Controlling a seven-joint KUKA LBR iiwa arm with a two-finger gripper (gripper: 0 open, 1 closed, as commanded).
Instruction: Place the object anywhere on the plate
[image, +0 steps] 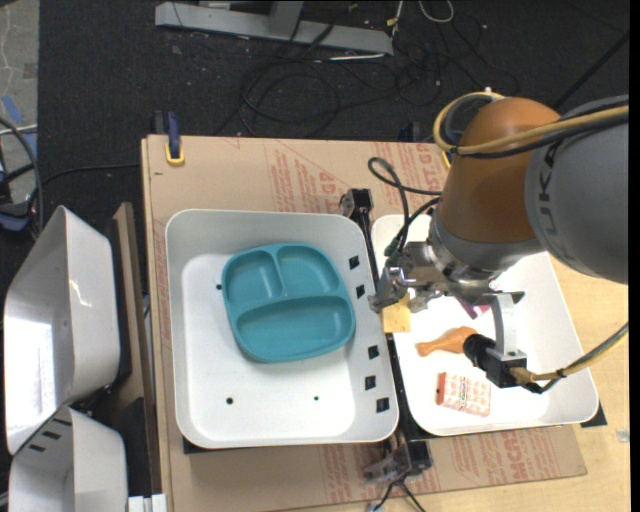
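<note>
Dark floor strewn with cables around a brown worktop (270, 165) bearing two white bins. Left bin (200, 330) — holds the teal plate (288, 302), nothing on it, so placing not yet done. Gripper (398, 305) just right of the plate, over the bins' shared edge, fingers pinching a yellow block (397, 319). Right bin (560, 390), right of the plate — orange carrot-like piece (446, 343), red-and-white packet (464, 392)

Arm enters from the right edge of the frame, upper right quadrant, grey link running leftward. Orange band (497, 165) sits above the wrist, right of centre. Wrist points downward toward centre-right of frame. Gripper (397, 318) lies just right of centre, fingers closed on a small yellow block (397, 319).
</note>
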